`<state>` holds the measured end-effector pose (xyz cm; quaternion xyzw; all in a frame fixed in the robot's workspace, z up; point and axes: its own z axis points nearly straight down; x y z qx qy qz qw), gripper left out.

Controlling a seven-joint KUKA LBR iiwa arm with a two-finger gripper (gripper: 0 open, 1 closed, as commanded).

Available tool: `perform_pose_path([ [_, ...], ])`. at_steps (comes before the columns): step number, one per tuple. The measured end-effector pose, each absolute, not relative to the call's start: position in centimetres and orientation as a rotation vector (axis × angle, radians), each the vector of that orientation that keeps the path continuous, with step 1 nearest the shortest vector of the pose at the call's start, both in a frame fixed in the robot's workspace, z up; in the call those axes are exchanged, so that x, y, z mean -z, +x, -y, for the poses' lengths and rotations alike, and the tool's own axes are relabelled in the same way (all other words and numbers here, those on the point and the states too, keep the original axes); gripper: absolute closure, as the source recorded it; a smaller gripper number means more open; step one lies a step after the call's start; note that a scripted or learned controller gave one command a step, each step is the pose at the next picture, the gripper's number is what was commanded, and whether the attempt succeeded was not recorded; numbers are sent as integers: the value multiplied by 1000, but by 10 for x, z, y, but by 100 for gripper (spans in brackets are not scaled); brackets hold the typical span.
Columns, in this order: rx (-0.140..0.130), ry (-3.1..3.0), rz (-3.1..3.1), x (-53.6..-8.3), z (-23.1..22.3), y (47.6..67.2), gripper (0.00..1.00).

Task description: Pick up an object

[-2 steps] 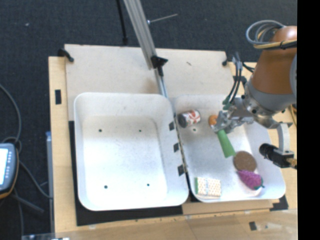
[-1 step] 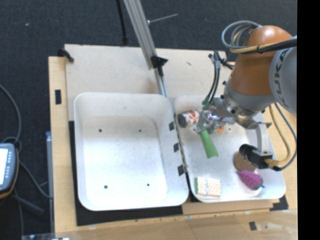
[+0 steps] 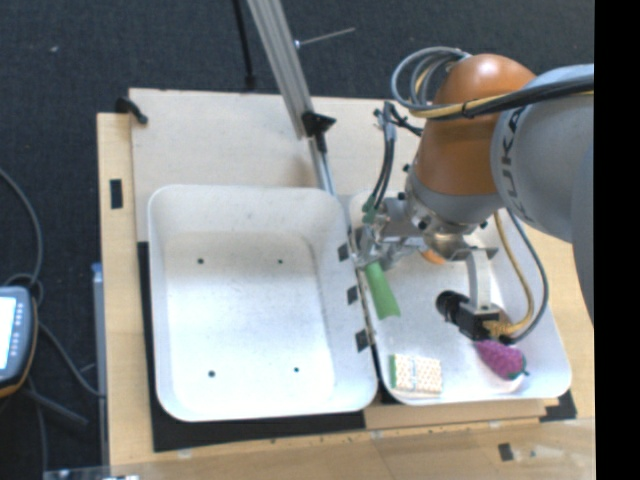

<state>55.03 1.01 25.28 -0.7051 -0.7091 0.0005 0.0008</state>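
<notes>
Arm (image 3: pixel 480 138) reaches in from the right, wrist over the right bin (image 3: pixel 545 353). Gripper (image 3: pixel 378 253) sits at centre frame, at the bin's left wall, clenched on a green tube (image 3: pixel 380 288): a short, plain, matte cylinder, its top between the fingers, its body hanging down and slightly right just inside the wall. Lower in that bin: a pale checkered block (image 3: pixel 417 372) near the bottom edge, a purple lump (image 3: pixel 500 358) lower right. Left bin (image 3: pixel 180 298) fills centre-left.
</notes>
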Motion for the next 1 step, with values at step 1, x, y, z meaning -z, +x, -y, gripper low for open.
perform_pose_path([
  [1, 0, -2215, 2228, -238, -59, 563, 100],
])
